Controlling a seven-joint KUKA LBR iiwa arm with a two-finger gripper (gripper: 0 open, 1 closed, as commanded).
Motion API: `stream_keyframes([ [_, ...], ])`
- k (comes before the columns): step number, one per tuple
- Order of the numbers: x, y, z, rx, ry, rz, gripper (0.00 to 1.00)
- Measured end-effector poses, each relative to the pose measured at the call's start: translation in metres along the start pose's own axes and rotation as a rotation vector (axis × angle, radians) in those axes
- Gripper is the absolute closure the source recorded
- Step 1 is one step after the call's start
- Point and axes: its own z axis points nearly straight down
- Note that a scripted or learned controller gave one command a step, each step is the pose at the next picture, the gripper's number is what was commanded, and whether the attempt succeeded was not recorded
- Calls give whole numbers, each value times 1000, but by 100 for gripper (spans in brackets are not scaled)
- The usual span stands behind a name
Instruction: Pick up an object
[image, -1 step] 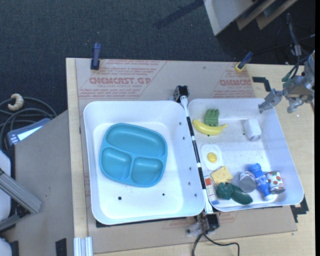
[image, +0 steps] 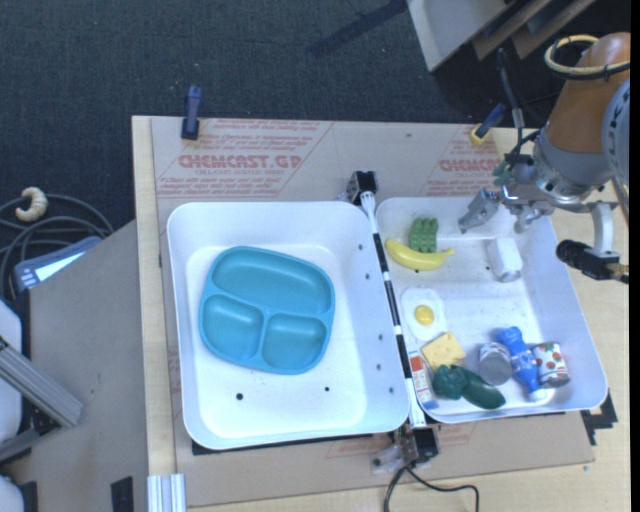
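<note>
Two shallow white bins are sitting side by side on the bench, and the camera view is looking down on them at a slant. The left bin (image: 190, 330) is holding a blue divided plate (image: 267, 309), lying flat near its middle. The right bin (image: 585, 340) is carrying all the small things, so any pick has to be made there.

Those things are lying in two loose groups. At the far left of the right bin, a green block (image: 424, 234) is resting just beside a banana (image: 417, 256), the two touching or nearly so. Nearer, a fried egg toy (image: 424, 312) is lying flat on its own. Along the near edge a cheese wedge (image: 443, 350), a dark green vegetable (image: 468, 386), a silver can (image: 493, 362), a blue object (image: 518, 356) and a red patterned can (image: 550, 364) are crowding together, which I judge would be making a clean grasp harder there.

The gripper (image: 487, 207) is hanging over the far part of the right bin, reaching in from the right. Its metal fingers are pointing left and down, and nothing is visibly sitting between them; whether they are spread or closed, I cannot tell. A pale cylinder (image: 505, 258) is lying just near of it, with the banana to its left, so one of these seems the likeliest target.
</note>
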Motion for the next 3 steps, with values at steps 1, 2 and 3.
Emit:
stream_keyframes([
  [1, 77, 8, 47, -1, 1, 1, 0],
  [2, 79, 8, 69, 0, -1, 1, 0],
  [3, 79, 9, 59, -3, -2, 0, 100],
])
